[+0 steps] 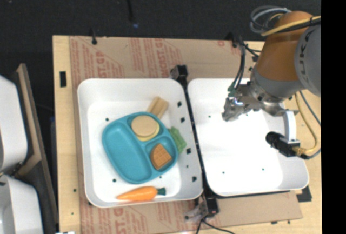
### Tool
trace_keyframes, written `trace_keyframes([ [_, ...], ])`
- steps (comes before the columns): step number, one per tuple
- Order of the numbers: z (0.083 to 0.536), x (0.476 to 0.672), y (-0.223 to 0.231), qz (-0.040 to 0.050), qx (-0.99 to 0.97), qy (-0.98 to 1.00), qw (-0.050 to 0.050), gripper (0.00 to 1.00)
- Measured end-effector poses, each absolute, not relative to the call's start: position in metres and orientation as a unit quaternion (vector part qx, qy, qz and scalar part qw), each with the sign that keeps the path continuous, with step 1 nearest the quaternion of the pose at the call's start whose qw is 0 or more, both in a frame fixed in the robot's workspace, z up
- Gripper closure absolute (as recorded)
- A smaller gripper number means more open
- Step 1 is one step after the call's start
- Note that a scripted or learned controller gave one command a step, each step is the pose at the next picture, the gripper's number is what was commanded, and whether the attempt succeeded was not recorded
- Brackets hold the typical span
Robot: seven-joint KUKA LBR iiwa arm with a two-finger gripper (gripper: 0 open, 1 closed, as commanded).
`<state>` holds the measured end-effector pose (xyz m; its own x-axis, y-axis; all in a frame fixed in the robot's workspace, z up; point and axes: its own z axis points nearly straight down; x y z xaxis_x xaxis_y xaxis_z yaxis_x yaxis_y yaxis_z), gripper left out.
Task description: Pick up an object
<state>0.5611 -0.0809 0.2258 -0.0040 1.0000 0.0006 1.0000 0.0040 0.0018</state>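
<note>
Dark floor surrounds a wooden worktop [70,119] lined with printed cardboard, which carries two shallow white bins side by side. From 3 o'clock the grey arm [281,60] with its orange band reaches over the right bin [243,173], wrist bent down, and the gripper [233,109] hangs above that bin's upper part, toward 12 o'clock of its floor. Whether the gripper is released or clenched cannot be told at this angle, and nothing shows between its tips. Cables loop off the wrist toward 4 o'clock.

All the objects lie in the left bin [89,119]. A blue divided tray [121,152] sits at its centre, holding a round tan biscuit [146,126] and a brown waffle piece [160,156]. A wooden block [158,106] touches the tray's edge at 1 o'clock, a green piece [178,140] lies at 3 o'clock, and an orange carrot [138,193] rests at 6 o'clock near the bin wall.
</note>
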Motion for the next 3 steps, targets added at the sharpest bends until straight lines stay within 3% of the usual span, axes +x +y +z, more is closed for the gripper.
trace_keyframes([
  [1,0.225,0.566,-0.027,0.0005,0.706,0.709,0.000,1.00],
  [3,0.230,0.601,0.064,0.0009,0.706,0.708,0.000,1.00],
])
